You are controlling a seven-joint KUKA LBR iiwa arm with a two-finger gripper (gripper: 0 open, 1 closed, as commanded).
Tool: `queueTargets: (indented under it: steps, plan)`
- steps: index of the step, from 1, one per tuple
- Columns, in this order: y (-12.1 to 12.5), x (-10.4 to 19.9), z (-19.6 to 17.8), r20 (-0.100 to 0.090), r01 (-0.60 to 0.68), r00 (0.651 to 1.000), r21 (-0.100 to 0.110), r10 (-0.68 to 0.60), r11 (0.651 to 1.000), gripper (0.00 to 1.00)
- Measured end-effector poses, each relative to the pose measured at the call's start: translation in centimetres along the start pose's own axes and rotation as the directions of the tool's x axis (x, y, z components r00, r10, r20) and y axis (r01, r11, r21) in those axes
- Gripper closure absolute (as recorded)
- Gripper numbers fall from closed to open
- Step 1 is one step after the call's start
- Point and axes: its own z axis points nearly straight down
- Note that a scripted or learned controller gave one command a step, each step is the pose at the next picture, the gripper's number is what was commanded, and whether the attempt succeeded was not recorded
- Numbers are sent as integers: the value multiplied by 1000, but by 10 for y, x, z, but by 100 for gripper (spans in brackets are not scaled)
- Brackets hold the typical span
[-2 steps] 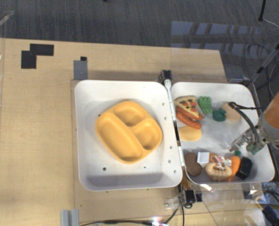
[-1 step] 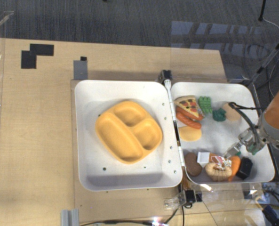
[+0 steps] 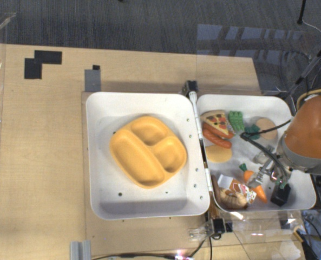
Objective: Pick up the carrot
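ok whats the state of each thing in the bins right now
yellow divided plate: upright in the left bin, compartments bare
carrot: lying in the right bin, right beside the tool
pizza slice: flat, near the right bin's far left corner
hot dog: lying beside the pizza slice
tool: low over the carrot

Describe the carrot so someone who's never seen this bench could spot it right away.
Look in the right-hand white bin, the one crowded with toy food. Near its front edge, below the gripper, lies the carrot. It is small, tapered and bright orange, unlike the brown lump to its left.
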Motion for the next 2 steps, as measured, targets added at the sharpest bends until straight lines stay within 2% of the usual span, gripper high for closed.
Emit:
queueTargets:
  steps: [1,2]
  plan:
    - [3,-2,-12,4,1,1000,-4,-1,1000,100]
    - [97,-4,-97,-16,-175,984,0,175,985,100]
